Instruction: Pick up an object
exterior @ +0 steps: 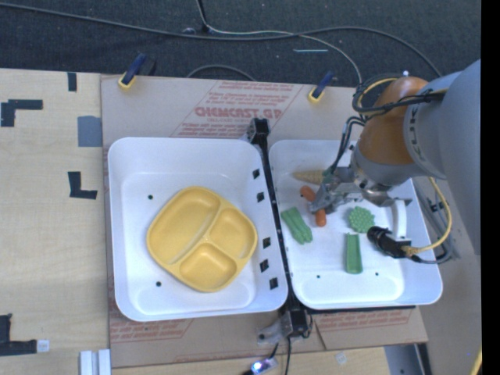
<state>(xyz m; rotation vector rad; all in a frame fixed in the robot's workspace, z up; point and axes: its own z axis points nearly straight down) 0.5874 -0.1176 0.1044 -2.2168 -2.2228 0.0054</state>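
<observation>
The gripper (326, 199) is low in the right bin (414, 291), over a small orange carrot-like piece (319, 218) whose long axis runs roughly toward and away from the camera. Whether the claw is open or closed on it I cannot tell (the wrist hides the tips). A yellow divided plate (201, 238) fills the left bin (125, 233).

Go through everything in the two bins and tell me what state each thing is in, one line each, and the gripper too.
yellow divided plate: lying flat in the left bin, compartments bare.
green ridged piece: lying flat in the right bin, near the divider.
green stick: lying flat, free of the gripper.
green round piece: resting on the bin floor.
orange piece: lying just below the gripper.
gripper: low over the right bin, grasp unclear.
</observation>
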